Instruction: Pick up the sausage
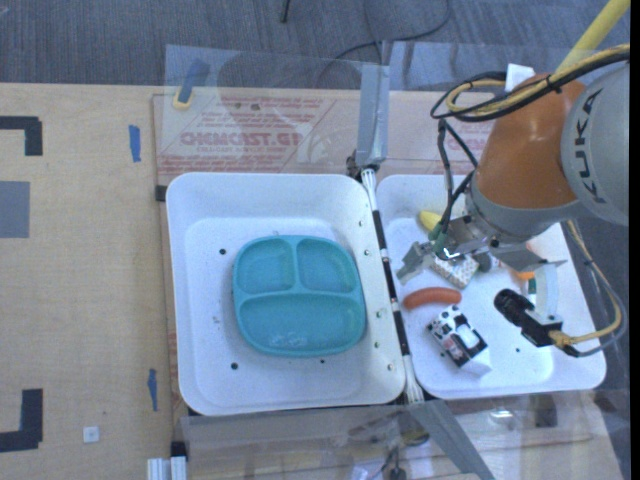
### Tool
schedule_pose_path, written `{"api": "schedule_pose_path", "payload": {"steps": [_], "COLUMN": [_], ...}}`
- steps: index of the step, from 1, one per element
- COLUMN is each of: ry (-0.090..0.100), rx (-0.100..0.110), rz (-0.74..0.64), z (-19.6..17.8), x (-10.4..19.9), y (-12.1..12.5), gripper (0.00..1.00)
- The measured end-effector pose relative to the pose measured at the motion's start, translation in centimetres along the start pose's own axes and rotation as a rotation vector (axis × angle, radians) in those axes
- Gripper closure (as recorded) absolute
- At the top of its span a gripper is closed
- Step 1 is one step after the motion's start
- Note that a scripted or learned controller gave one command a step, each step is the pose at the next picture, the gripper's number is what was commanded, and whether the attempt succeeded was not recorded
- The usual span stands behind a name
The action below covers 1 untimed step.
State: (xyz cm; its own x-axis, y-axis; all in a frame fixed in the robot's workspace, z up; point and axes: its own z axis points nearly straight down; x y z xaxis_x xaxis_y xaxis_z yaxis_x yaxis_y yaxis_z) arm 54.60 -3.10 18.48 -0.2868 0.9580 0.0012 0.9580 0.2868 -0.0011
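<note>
The sausage (431, 296) is lying in the right bin (580, 368), just below the gripper (447, 253). Whether the gripper is open, I cannot tell. The sausage is probably light, smooth and rolling easily; gripping across its middle seems best.

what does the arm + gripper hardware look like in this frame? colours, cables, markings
Grey KUKA arm with black KUKA lettering and a broad orange band above the wrist. Yellow and black cables loop around the band. A yellow hose runs off toward the upper right. The gripper is grey metal, with small fingers.
</note>
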Motion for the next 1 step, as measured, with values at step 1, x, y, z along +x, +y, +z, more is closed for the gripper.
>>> {"api": "schedule_pose_path", "payload": {"steps": [1], "ry": [0.000], "rx": [0.000], "rz": [-0.006], "z": [0.05], "x": [1.49], "y": [-4.53], "gripper": [0.00]}}
